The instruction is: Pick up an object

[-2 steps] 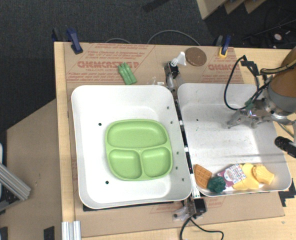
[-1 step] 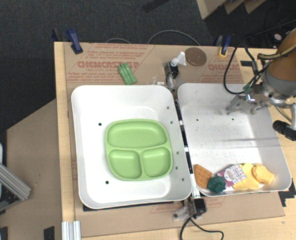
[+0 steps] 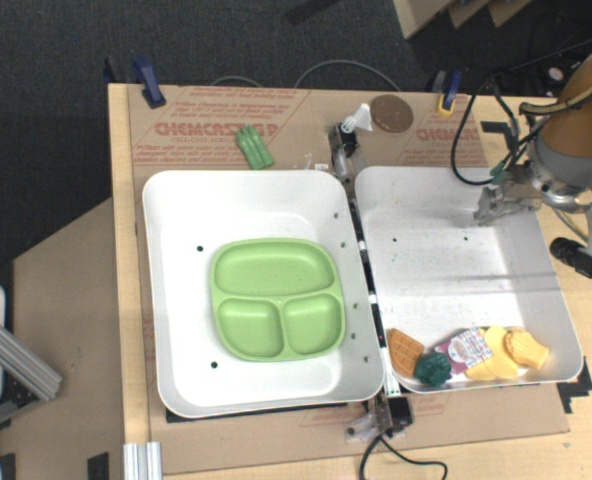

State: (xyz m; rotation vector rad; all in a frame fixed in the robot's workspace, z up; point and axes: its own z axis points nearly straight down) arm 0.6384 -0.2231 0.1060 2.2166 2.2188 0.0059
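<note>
The end effector (image 3: 491, 206), grip state unclear, hovers at the right bin's (image 3: 426, 218) far edge, toy food pile (image 3: 471, 355) lying well toward the near rim.

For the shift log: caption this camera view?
Gripper over right bin; toys at its near edge; green tray in left bin.

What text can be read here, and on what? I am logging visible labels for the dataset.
"CHEMCAST GP", red, printed twice on the brown board behind the bins; the right copy is partly covered.
Snack packet in the right bin: print too small to read.
</note>
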